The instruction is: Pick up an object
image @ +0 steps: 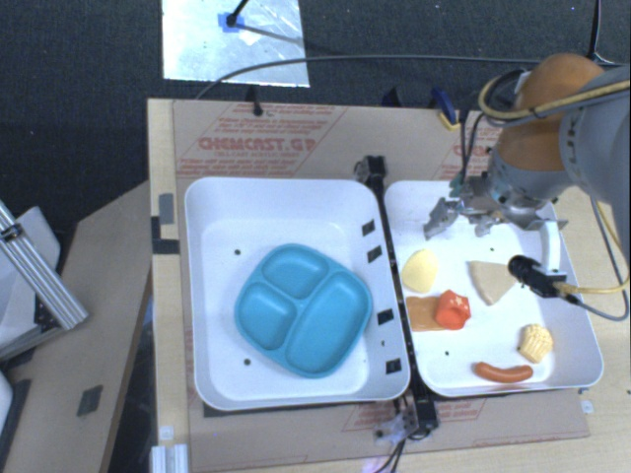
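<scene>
Overhead, the tabletop (168, 264) carried two white bins side by side. The left bin (212, 264) held a blue divided plate (303, 308). The grey arm (592, 136) reached in from the right, its end effector (459, 215) spread and holding nothing, over the far part of the right bin (582, 348). Near it lay a pale wedge (490, 281), a yellow lemon (419, 269), a red pepper (453, 309), corn (535, 342) and a sausage (504, 371).

Red print runs across the brown cardboard sheet (258, 141) lying under the two bins, at about twelve o'clock from the left bin (286, 200). The large line looks like "CHEMCAST", followed by letters I can't make out. The smaller red lines around it are too blurred to read.
</scene>
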Robot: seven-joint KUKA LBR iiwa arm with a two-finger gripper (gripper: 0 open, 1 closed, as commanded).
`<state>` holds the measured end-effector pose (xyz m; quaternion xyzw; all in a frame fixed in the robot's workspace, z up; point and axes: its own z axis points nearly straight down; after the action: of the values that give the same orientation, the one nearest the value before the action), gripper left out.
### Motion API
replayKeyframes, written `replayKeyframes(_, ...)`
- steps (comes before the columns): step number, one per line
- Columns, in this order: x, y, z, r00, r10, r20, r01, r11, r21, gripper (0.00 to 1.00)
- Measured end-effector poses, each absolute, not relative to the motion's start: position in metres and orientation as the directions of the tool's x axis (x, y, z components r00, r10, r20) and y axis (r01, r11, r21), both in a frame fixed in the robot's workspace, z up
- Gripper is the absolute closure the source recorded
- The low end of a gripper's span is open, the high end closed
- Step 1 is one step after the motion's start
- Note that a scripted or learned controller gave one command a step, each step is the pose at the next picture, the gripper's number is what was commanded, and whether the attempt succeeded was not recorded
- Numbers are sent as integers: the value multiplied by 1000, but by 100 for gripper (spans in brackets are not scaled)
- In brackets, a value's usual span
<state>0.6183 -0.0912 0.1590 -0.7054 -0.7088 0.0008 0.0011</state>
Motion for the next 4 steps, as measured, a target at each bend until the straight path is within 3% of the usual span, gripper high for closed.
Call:
replayKeyframes(1,621,-91,97,-2,1000,1,1000,2,-3,0)
replayKeyframes(2,623,-92,111,-3,1000,0,1000,3,3,100)
replayKeyframes(4,630,-88,223,-5,1000,-1,1000,5,9,100)
